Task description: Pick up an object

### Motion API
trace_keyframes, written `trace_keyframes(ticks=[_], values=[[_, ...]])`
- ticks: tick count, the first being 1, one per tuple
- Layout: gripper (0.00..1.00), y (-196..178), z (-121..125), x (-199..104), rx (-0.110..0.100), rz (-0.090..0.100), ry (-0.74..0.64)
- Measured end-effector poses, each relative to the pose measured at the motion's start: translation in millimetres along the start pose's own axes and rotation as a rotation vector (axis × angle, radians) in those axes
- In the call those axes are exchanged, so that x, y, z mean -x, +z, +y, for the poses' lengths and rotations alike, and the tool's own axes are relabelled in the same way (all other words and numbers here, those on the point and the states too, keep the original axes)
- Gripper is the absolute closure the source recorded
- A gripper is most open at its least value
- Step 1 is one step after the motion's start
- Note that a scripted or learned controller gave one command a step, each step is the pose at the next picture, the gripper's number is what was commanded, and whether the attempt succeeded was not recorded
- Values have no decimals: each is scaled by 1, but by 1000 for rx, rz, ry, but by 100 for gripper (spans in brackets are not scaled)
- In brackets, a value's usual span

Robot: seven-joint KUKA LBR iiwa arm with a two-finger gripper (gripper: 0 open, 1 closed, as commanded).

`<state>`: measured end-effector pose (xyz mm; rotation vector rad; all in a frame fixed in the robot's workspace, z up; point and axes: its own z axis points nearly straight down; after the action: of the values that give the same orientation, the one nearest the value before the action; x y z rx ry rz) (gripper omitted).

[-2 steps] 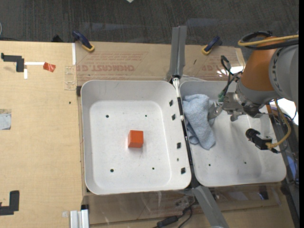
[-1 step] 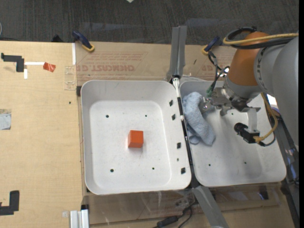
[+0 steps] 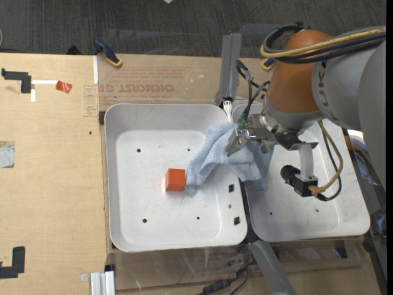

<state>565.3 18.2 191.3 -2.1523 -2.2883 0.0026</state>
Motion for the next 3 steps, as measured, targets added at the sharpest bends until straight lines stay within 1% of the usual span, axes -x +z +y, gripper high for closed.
trace_keyframes(ticks=[1,2,3], values=[[0,-23,-37,-77,-2,0,31],[0,100,-67,-107,-1,0,-320],[0,101,-80,-143,-2,0,-249]])
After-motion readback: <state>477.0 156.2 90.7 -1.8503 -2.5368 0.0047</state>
